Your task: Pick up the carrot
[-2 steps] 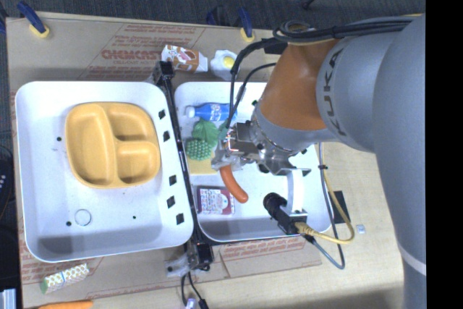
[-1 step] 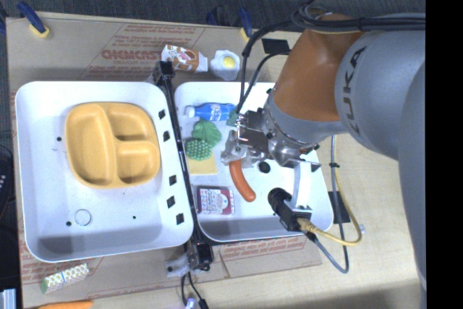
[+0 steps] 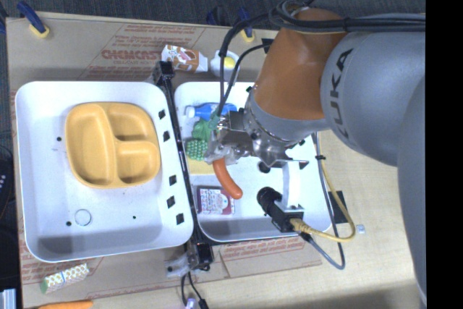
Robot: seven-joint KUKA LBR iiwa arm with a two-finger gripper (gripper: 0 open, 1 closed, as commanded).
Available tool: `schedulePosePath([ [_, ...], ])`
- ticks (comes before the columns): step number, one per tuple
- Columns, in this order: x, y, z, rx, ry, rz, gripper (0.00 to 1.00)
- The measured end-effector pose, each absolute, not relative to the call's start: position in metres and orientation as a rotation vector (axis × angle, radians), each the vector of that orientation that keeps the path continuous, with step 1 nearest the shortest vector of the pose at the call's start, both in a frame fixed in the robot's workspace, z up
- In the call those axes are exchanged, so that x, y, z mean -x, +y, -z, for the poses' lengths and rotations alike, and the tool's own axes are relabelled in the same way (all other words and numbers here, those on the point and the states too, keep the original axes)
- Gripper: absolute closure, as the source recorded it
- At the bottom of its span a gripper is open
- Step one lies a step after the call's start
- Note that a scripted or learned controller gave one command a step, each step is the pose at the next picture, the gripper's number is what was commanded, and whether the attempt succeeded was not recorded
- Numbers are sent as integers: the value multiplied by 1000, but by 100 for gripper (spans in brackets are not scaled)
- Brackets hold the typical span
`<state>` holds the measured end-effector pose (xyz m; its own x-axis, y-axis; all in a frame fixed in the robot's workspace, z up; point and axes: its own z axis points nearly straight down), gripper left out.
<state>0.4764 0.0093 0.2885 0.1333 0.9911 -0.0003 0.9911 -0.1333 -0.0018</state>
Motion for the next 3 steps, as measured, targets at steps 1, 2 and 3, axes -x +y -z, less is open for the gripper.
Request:
schedulePosePath([
  [1,-476,-15,-285,2466,-1942,-4,100],
  [2,-476,-21,-294,2435,-1983,-3,100],
  [3,-476,-11,-343,2522,-1870,-4,100],
])
